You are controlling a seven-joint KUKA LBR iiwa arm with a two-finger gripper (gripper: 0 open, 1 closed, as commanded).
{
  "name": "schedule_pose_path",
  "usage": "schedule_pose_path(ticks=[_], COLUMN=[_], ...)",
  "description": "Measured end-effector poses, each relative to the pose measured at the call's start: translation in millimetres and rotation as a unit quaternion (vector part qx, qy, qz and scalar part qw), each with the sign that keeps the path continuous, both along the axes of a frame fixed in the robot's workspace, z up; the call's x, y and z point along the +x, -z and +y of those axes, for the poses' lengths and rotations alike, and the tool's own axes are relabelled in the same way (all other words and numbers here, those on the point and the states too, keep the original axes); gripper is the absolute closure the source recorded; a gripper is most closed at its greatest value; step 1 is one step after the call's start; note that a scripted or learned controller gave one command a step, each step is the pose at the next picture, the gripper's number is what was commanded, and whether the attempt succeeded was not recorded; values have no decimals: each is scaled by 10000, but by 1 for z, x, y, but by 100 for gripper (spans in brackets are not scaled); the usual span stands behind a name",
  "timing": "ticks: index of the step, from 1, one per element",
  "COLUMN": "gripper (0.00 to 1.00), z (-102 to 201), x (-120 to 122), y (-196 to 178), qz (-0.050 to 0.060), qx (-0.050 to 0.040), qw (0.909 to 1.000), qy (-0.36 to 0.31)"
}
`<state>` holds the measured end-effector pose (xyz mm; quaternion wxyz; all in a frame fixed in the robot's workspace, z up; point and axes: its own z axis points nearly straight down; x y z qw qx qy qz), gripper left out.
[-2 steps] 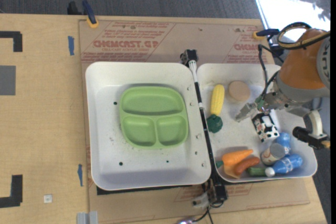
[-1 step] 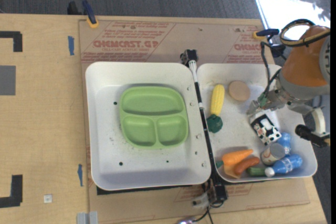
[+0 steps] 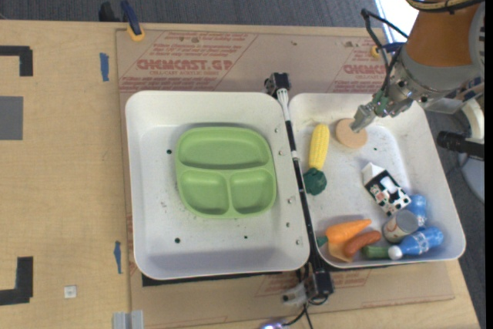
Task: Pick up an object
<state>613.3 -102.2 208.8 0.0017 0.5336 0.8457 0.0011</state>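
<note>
1. Nearest to me, in the right bin (image 3: 454, 239), an orange carrot (image 3: 348, 230) and a sausage-like piece (image 3: 360, 243) lie beside a blue bottle (image 3: 420, 241)
2. Further up that bin sit a small black-and-white carton (image 3: 385, 189), a yellow corn cob (image 3: 319, 146) with a dark green piece (image 3: 314, 181) at its near end, and a tan round disc (image 3: 351, 135)
3. Over the disc's far edge the gripper (image 3: 362, 119) points down; whether its fingers are apart or together, I cannot tell
4. Over in the left bin (image 3: 146, 189) rests a green divided plate (image 3: 226, 170), well apart from the arm
</note>
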Motion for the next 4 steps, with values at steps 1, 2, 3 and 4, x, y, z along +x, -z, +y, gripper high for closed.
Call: schedule_pose_path(ticks=[1,2,3,4], gripper=[100,100,0,0], z=[-78,-11,-11,-54], x=[-32,-37,-37,-43], y=[29,-2,-2,123], qz=[23,8,9,-3], qx=[-1,3,1,-4], qw=[9998,9934,9933,9969], qy=[180,1150,1153,783])
